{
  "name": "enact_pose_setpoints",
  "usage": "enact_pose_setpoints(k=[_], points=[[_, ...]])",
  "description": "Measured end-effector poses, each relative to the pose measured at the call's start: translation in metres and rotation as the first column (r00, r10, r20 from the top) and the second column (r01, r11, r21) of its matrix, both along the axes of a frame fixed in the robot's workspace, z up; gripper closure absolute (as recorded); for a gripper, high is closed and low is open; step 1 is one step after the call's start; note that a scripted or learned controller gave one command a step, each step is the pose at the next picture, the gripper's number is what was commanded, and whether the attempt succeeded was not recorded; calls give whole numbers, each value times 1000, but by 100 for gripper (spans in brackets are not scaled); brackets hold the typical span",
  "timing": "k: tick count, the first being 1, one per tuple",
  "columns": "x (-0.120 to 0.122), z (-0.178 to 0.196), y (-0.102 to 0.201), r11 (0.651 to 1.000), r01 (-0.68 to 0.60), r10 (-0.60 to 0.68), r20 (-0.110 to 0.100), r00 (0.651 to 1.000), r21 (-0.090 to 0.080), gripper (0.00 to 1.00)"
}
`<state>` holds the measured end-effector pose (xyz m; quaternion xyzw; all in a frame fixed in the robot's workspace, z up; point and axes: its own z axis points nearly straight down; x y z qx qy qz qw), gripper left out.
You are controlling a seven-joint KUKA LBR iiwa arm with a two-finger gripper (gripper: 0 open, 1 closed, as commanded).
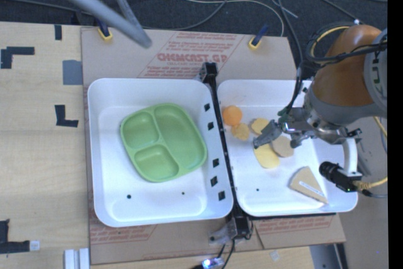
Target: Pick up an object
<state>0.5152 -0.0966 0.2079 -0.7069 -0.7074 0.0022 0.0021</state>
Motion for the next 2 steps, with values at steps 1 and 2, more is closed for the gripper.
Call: enact_pose_setpoints(k=[1, 2], points=[[-3, -44, -3, 1000, 0, 0, -1, 1000, 0, 0], [-3, -94, -11, 1000, 1, -1, -1, 1000, 1, 0]])
